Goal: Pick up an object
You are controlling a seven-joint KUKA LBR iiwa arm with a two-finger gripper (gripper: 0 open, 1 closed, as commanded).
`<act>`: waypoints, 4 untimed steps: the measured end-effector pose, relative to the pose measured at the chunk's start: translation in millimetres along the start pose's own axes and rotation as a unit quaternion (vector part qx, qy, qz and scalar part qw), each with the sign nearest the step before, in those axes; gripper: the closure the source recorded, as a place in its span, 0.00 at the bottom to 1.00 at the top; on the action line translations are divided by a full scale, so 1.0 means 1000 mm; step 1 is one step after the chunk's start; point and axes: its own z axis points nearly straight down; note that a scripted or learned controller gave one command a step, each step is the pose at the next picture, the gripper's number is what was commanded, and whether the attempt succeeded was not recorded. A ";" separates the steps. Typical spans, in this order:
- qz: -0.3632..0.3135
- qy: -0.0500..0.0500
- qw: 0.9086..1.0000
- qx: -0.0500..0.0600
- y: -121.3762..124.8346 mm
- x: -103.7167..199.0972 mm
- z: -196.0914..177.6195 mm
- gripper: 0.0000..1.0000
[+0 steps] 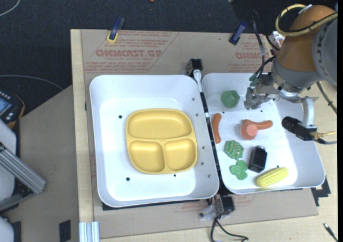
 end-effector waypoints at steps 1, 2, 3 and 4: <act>0.001 0.000 1.000 0.000 -0.007 0.000 -0.048 1.00; 0.001 0.000 1.000 0.000 -0.005 0.000 -0.079 1.00; 0.000 0.002 1.000 0.005 -0.046 0.037 -0.088 1.00; -0.001 0.002 1.000 0.006 -0.087 0.076 -0.072 1.00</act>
